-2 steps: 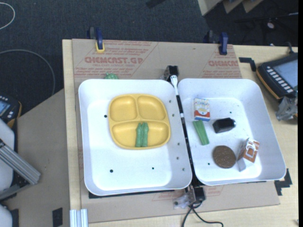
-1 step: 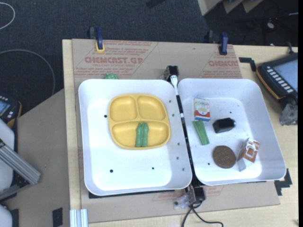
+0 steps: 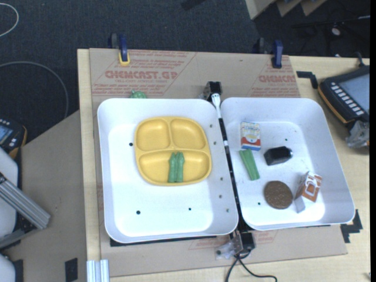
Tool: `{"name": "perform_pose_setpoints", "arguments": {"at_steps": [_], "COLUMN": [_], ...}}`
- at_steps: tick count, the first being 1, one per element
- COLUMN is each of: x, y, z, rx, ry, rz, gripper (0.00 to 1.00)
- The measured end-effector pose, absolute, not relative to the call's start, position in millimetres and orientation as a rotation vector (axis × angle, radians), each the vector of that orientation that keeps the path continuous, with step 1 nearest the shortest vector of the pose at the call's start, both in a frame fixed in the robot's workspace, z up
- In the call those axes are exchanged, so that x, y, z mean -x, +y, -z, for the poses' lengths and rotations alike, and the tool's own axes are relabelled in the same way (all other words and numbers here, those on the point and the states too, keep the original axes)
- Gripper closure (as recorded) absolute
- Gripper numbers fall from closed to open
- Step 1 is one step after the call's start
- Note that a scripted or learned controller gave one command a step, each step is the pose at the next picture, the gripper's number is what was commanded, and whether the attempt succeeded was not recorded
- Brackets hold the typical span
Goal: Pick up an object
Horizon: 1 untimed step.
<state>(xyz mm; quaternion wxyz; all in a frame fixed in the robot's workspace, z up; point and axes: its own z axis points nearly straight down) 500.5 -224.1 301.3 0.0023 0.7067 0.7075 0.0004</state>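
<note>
The right bin (image 3: 329, 157) holds several small objects. A small white, blue and orange carton (image 3: 250, 136) lies near its back left. Below it rests a green stick-shaped piece (image 3: 249, 164). A black block (image 3: 277, 155) sits near the middle. A round brown disc (image 3: 278, 194) lies toward the front, beside an orange and white packet (image 3: 309, 188) with a grey piece. In the left bin (image 3: 117, 204) a yellow divided plate (image 3: 173, 150) carries a green vegetable-like piece (image 3: 176, 167) in its front compartment.
Both bins rest on a cardboard sheet (image 3: 147, 72) held by blue clamps (image 3: 123, 47) at the back. A tablet-like device (image 3: 351, 96) lies at the right edge. A small green item (image 3: 138, 94) sits behind the left bin. Cables run at the front.
</note>
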Motion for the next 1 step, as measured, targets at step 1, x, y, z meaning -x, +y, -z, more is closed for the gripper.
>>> {"name": "perform_pose_setpoints", "arguments": {"at_steps": [1], "x": [-517.4], "y": [-223.9], "z": [-303.4], "rx": [-2.216], "ry": [2.220], "rz": [-0.002], "gripper": [1.00]}}
